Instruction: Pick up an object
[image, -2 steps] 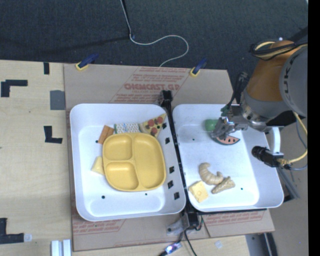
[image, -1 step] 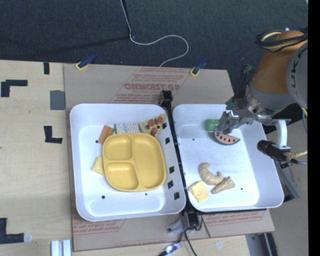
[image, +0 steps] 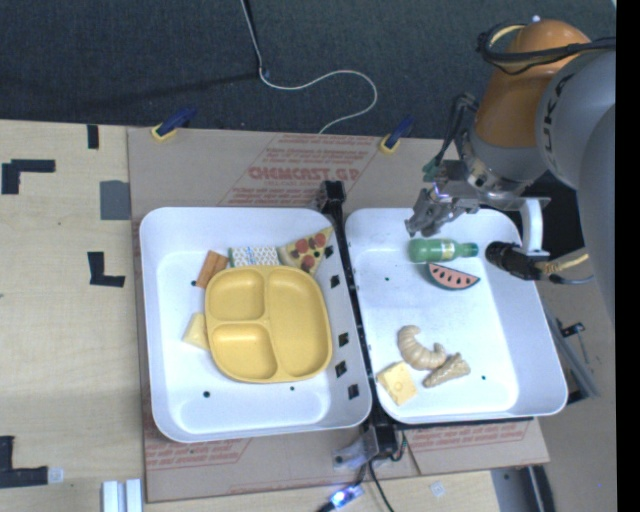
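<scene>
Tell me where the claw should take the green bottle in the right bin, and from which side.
Grip the green bottle across its middle, coming straight down from above. It lies on its side, long axis running left-right, so fingers closing front-to-back span its narrow width. The claw sits just above it; the watermelon slice lies close in front.

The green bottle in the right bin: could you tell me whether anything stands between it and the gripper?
Nothing visible does. The gripper sits just above the green bottle, and the watermelon slice lies on the bottle's far side.
</scene>
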